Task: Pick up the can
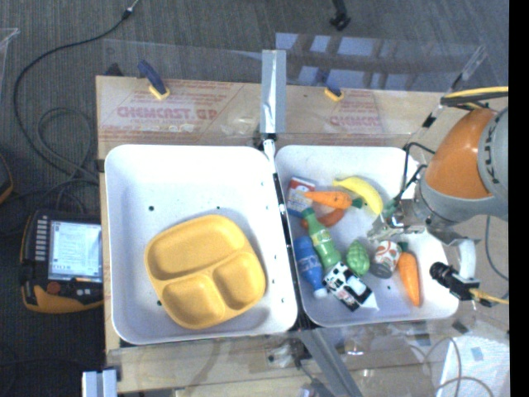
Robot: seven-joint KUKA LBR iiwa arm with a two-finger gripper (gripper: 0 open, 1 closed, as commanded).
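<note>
- The claw (387, 236) hangs low in the right bin (430, 311); whether it is open or closed cannot be told.
- The can (383, 257) lies directly beneath the claw, between a green toy (358, 257) and a carrot (409, 278).

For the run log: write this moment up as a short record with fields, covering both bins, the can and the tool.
left bin: holds a yellow divided tray
right bin: crowded with toys: banana, two carrots, green bottle, blue bottle, black-and-white cow
can: small, silvery with a red band, near the right bin's right side, between a green vegetable toy and a carrot
tool: low over the right bin, directly above the can
grasp: not confirmed; can not seen between fingers
</note>
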